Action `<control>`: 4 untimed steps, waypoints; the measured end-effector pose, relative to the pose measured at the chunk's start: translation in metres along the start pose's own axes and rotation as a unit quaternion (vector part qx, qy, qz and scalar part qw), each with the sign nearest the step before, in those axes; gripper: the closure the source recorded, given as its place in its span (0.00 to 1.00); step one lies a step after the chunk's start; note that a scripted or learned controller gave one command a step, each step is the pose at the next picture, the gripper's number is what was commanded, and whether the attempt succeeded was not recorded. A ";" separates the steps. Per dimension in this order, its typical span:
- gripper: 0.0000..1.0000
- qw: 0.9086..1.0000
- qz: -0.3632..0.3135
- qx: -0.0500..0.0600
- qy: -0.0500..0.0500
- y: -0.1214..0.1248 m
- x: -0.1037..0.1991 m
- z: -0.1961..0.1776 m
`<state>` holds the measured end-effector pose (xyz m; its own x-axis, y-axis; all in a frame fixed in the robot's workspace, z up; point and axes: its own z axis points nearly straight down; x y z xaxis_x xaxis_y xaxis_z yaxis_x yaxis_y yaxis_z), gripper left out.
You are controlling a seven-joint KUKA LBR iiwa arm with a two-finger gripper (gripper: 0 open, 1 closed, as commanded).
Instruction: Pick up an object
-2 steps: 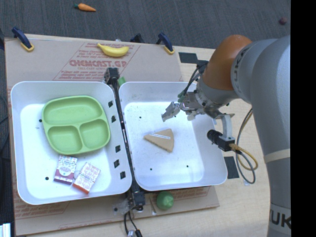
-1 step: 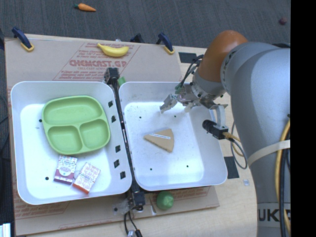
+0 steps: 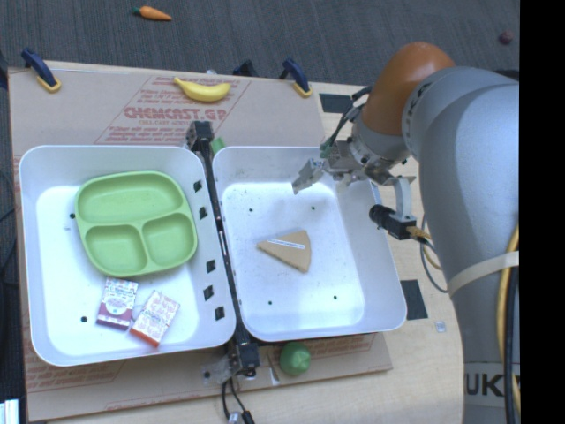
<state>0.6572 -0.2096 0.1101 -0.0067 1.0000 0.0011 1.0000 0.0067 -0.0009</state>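
Right bin (image 3: 375,303), with a tan wedge (image 3: 289,251) lying flat near its centre. The hand (image 3: 309,176) hangs over the bin's far edge, apart from the wedge, its grip state indiscernible.

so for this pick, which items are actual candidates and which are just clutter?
In the bins, pickable:
- sandwich wedge, right bin, nearest the gripper
- green divided plate, left bin
- two small packets, left bin

Lying about, outside the bins:
- banana on the cardboard
- green ball at the front edge
- carrot on the floor
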 end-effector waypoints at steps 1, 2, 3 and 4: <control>0.00 1.000 0.000 0.002 -0.001 -0.080 -0.001 0.019; 0.00 1.000 0.001 0.000 0.000 -0.001 0.029 0.018; 0.00 1.000 0.000 0.002 0.000 0.000 0.074 0.018; 1.00 1.000 -0.002 0.002 0.000 0.000 0.074 0.008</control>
<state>0.6568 -0.1355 0.1023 -0.0100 0.9999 0.0009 0.9999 0.0100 -0.0051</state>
